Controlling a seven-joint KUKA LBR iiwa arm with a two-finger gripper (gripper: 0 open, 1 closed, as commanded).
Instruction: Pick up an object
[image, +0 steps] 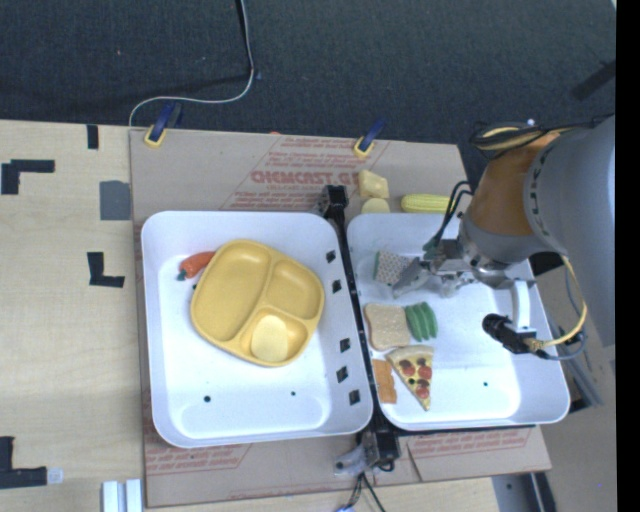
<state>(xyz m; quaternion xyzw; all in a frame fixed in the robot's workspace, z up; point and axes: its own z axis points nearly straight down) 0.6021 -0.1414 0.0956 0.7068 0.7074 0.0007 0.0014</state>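
Bins sit side by side on a sheet of cardboard that covers the tabletop, two of them, both shallow and white.

Left bin: one yellow divided plate with three compartments, lying tilted toward the far half of the bin. Tucked against the plate's far-left edge is one orange carrot-like piece, partly hidden by the plate.

Right bin: I count five toy foods. One grey-green flat piece lies near the far-left corner. One slice of bread lies nearer the middle, with one green pea pod touching its right side. Just in front of the bread is one pizza slice, and to its left, along the bin's wall, one small orange piece.

Outside the bins, on the cardboard behind the right one, lie two pale yellow chunks and one corn cob.

One grey arm with an orange band reaches in from the right over the right bin. Its pincer hangs low just beside the grey-green piece, the metal fingers angled down toward the bin floor. From where I stand I cannot tell whether they are apart or together, and I see nothing between them.

Two clamps, one yellow and one blue, grip the cardboard's far edge.
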